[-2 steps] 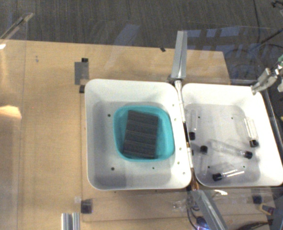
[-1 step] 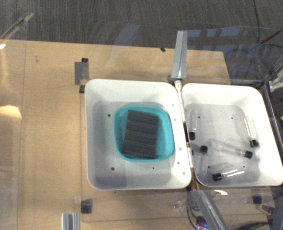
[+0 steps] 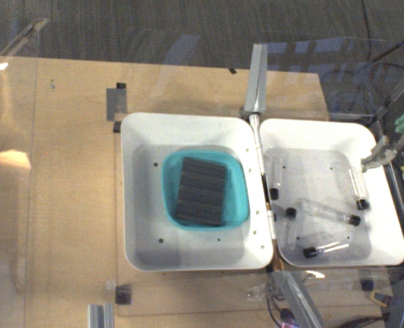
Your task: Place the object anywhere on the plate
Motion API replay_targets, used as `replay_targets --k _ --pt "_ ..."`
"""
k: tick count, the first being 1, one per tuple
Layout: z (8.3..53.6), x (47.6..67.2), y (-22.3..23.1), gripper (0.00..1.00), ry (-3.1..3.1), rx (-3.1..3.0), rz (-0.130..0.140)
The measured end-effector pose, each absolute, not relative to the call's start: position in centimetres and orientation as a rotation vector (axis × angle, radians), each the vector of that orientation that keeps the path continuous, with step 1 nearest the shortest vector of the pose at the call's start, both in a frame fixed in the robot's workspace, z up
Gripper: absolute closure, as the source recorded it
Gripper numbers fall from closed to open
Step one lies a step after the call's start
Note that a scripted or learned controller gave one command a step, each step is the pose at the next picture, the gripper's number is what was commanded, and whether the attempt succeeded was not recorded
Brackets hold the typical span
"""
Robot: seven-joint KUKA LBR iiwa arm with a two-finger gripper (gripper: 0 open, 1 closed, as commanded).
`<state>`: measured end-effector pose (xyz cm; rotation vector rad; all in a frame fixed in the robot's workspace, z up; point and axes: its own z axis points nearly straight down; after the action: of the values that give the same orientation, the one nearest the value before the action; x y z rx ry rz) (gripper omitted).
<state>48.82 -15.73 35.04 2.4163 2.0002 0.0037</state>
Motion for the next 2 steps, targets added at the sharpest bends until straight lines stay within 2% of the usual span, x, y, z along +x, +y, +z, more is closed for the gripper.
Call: replay_targets --k 1,2 --pt "35.6 54.8 -8.6 0.0 1.841 2.54 0.008" --pt "43.2 67.0 -4.7 0.0 1.609 2.69 0.012"
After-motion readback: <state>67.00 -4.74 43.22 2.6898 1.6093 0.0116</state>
